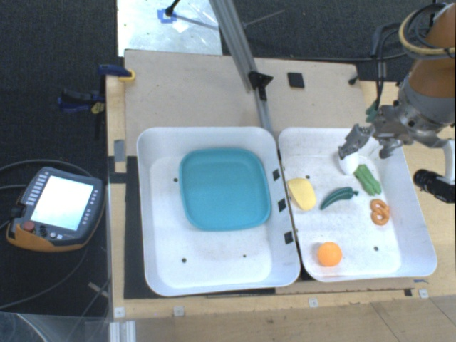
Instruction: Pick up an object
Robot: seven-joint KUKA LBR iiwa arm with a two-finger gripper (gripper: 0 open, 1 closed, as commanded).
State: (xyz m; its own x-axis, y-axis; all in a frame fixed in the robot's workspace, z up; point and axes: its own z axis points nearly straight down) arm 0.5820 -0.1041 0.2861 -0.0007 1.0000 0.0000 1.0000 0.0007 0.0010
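My gripper hangs over the back of the right bin, fingers spread open with nothing between them. Just below its left finger lies a small white object. A light green piece sits right beside that, under the gripper. Further forward are a dark green chili-shaped piece, a yellow object near the bin's left wall, an orange pretzel and an orange ball.
The left bin holds a teal square plate. A slanted metal pole rises behind the bins. A teach pendant lies on the floor at the left. Clamps grip the bench's back left corner.
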